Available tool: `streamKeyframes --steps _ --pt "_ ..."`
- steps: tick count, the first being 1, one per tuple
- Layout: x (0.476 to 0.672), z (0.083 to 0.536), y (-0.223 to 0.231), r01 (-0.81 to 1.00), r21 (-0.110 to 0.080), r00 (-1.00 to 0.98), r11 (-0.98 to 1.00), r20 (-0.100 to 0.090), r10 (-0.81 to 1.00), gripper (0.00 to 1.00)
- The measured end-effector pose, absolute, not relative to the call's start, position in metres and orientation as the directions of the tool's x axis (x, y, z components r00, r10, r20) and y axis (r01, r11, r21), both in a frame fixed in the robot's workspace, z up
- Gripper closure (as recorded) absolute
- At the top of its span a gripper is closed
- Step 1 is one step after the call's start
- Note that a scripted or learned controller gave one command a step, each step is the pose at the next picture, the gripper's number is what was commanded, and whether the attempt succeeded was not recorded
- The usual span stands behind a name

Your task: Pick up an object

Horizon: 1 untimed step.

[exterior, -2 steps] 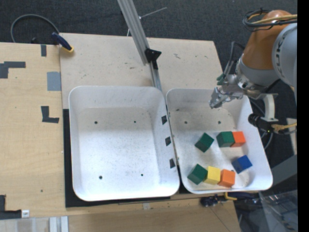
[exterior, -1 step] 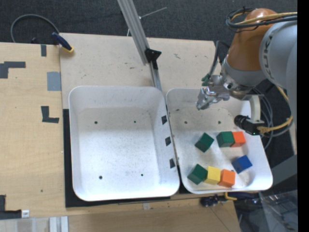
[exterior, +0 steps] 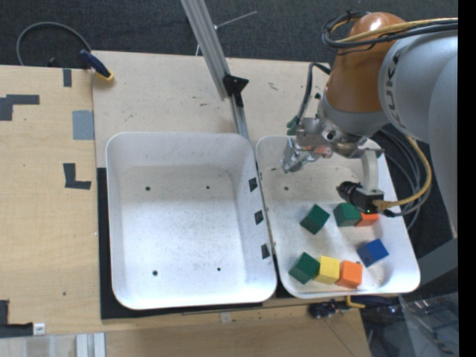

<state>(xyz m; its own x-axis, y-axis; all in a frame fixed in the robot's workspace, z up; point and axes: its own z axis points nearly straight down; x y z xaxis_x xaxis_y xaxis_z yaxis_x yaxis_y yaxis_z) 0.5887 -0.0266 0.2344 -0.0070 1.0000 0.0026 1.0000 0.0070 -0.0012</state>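
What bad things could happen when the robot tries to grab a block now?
The claw hangs over bare floor of the right bin, away from every block, so closing here would likely catch nothing. Also, the green, yellow and orange blocks sit touching, so grabbing one might push its neighbours.

I'm seeing two white bins, the left bin (exterior: 178,222) speckled with fine dark dots. In the right bin (exterior: 286,199): three dark green cubes (exterior: 314,219), (exterior: 346,214), (exterior: 303,267), a yellow cube (exterior: 328,268), an orange cube (exterior: 350,274), a blue cube (exterior: 372,251). The arm (exterior: 416,73) reads grey, its band (exterior: 353,65) orange. The surface (exterior: 44,222) is pale wood with grey tape patches (exterior: 82,124).
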Motion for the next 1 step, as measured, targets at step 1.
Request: streamKeyframes --steps 1 --pt "0.5715 0.2383 0.0151 1.000 -0.003 -0.006 0.006 0.002 1.000 1.00"
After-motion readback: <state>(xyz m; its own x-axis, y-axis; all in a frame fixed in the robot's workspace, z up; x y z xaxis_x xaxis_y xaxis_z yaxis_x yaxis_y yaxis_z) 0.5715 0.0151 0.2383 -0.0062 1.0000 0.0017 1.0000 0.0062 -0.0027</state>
